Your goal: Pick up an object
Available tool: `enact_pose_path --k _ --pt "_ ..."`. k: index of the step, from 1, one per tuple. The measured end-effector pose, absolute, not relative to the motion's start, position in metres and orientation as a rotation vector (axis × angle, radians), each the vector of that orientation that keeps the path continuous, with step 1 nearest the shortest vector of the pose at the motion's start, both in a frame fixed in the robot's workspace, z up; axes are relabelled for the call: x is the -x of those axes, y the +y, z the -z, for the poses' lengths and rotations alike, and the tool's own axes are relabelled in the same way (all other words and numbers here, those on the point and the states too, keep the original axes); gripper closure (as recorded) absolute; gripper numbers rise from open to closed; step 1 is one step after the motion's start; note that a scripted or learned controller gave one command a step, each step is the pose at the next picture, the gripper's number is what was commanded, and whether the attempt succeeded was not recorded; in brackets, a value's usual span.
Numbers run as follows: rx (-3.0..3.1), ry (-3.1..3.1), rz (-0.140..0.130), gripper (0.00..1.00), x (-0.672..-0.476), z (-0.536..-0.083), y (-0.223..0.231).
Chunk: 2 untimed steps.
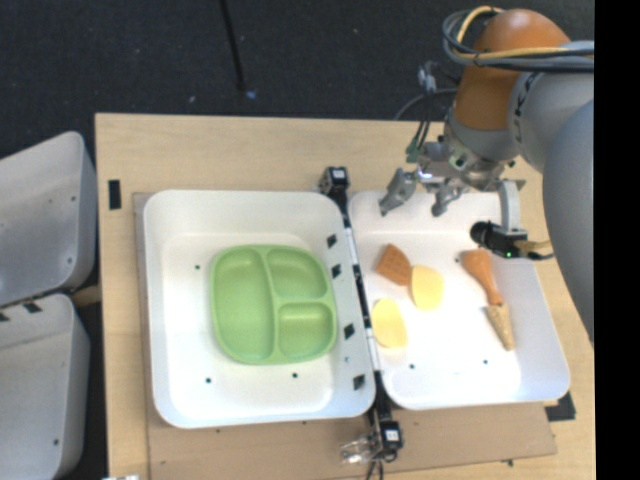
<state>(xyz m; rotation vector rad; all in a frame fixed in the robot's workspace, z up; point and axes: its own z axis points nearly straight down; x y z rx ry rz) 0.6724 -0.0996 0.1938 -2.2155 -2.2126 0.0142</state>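
Two shallow white plastic bins with rounded corners are seen side by side on the pale wooden worktop (230,143). In the left bin (170,368) a light green tray (272,303) with three moulded compartments is laid flat, smooth and matte. In the right bin (530,368) several small food-like pieces are scattered: an orange-brown wedge (394,264) touching a pale yellow rounded slice (427,287), a second yellow oval slice (388,324) just beside the bin's left wall, and a long tapered piece (489,296), orange above and tan at its lower end, near the right wall. The hand (420,196) is held over the far edge of the right bin, its two grey metal fingers (397,191) spread apart, and nothing is seen between them. The pieces are left well apart from the hand.
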Motion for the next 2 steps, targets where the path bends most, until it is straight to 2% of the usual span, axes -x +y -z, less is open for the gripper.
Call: enact_pose_path --k 1,2 --pt "2.221 -2.222 0.002 0.00 -0.675 -0.203 -0.100" --pt "2.222 -2.220 -0.005 0.00 -0.667 -0.151 -0.108"
